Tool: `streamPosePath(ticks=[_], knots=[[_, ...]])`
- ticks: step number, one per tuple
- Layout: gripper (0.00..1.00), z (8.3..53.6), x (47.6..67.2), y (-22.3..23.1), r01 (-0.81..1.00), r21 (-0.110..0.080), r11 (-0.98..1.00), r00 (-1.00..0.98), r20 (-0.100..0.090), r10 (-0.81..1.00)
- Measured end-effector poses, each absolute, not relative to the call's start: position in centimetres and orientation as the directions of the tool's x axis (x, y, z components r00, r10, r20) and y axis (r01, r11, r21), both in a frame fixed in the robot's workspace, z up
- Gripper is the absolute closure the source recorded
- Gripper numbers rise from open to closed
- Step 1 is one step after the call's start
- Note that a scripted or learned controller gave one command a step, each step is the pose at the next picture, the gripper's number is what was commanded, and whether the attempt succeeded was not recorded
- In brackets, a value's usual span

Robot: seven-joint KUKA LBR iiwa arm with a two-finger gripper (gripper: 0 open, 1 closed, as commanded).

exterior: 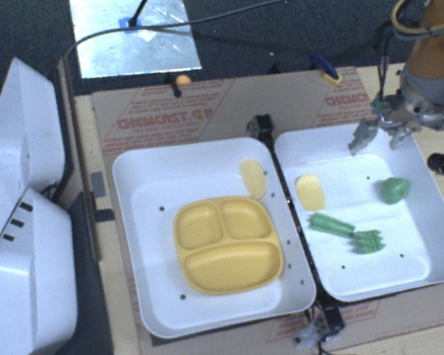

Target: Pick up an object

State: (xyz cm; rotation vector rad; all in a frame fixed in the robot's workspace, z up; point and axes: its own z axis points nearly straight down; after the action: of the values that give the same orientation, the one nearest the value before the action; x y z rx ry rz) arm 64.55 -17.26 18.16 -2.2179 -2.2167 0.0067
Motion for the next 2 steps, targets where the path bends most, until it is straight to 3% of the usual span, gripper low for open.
streamPosePath(ticks=[1,2], knots=[[0.0,18.6,64.8,-17.2,1.0,0.001,0.001,-0.001,0.0,1.0],[0.0,14.5,65.1,-17.2,1.0,-0.001,0.001,-0.001,0.0,1.0]])
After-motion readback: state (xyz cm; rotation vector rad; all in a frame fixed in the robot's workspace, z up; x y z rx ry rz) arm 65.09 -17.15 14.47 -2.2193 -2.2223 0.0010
